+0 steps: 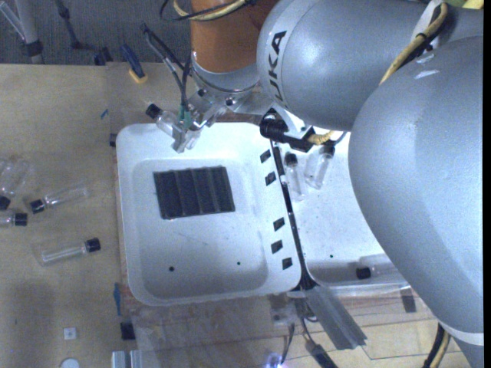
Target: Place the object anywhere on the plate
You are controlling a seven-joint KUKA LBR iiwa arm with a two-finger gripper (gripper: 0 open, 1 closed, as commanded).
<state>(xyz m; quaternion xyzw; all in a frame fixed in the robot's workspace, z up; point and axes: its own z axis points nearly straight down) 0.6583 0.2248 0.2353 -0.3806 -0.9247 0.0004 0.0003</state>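
Note:
A dark ribbed plate [193, 192] lies flat in the left white bin [146, 278], toward its far half. My gripper [182, 131] hangs over the bin's far edge, just beyond the plate's far side. It is shut on a clear vial [166, 119] with a black cap, which sticks out from the fingers toward the upper left. The vial is off the plate and above the bin's far-left rim. The arm's orange band and grey wrist hide what lies right behind the gripper.
The right bin [337, 240] holds two clear vials [313, 167] near its far-left corner and another [368, 271] near its front wall. Several capped vials [69, 249] lie on the wooden bench left of the bins. The arm covers the right side.

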